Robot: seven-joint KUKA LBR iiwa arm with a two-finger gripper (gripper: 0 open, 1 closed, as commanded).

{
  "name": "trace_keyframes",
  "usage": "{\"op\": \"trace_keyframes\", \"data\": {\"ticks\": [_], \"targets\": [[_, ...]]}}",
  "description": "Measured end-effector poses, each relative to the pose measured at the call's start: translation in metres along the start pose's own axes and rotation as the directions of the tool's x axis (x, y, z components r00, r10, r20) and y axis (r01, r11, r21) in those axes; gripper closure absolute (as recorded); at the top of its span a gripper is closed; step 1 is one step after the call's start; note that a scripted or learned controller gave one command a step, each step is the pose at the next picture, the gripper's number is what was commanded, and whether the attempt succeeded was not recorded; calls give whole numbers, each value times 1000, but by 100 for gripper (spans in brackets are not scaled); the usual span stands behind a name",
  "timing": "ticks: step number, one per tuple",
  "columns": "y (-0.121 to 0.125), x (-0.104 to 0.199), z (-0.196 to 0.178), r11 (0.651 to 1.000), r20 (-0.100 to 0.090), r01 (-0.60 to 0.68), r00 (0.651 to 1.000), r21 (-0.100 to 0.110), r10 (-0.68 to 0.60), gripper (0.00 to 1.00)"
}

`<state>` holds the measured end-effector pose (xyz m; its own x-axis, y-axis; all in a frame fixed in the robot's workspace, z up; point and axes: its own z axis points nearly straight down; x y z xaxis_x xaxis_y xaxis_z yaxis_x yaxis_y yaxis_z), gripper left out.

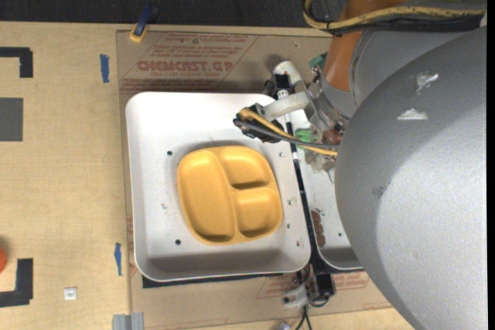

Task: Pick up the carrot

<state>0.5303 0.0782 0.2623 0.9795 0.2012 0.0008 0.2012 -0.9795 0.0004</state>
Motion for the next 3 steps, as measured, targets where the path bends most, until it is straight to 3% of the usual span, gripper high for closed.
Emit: {"op": "trace_keyframes", "data": {"ticks": [1,2,3], "targets": [[-33,-9,26,1000,3,9,1000,2,-9,100],[-38,-41,-13,1000,0,-1,1000,0,1,100],[-30,-46,7,1000,4,-1,1000,3,1,100]]}}
